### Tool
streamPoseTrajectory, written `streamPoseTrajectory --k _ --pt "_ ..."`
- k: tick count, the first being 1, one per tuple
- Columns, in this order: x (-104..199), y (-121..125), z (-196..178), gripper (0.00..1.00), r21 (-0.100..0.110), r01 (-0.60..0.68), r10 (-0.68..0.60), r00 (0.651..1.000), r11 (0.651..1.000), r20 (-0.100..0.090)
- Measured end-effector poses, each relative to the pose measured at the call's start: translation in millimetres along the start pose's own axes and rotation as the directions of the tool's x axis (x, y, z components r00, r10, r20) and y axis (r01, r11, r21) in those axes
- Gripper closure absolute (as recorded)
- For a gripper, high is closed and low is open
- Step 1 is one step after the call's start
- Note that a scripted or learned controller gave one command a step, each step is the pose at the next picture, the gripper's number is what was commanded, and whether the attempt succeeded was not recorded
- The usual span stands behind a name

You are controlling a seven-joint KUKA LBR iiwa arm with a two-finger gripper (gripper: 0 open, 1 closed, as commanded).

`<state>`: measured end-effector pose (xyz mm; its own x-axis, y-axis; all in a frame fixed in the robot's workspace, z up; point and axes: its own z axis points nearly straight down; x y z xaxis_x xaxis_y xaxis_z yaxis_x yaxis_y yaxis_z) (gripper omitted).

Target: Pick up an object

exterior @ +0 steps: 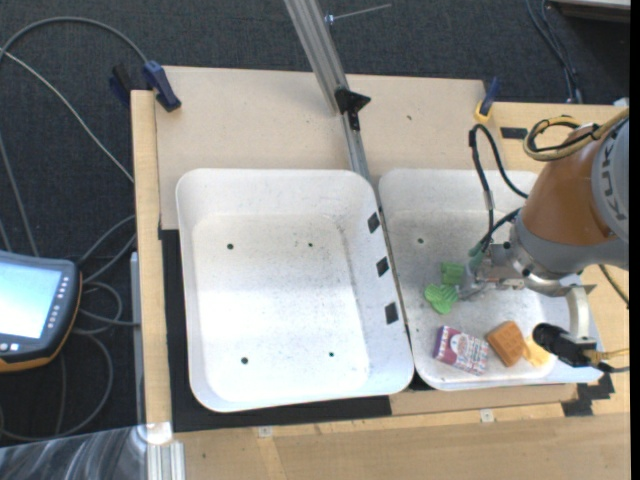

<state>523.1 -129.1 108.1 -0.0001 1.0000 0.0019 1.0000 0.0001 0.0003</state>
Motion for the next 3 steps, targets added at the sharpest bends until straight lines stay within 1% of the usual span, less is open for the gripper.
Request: streamPoseTrajectory --k 1,2,3 --pt "-2.5 3.2 -63.9 1.0 -0.007 0.001 -0.001 1.0 1.0 0.003" --pt "-2.4 5.0 -108.1 1.0 -0.007 0.002 -0.002 1.0 1.0 0.003" --pt "56.4 11.6 -120.6 1.0 -0.004 0.008 -0.008 1.0 1.0 0.0"
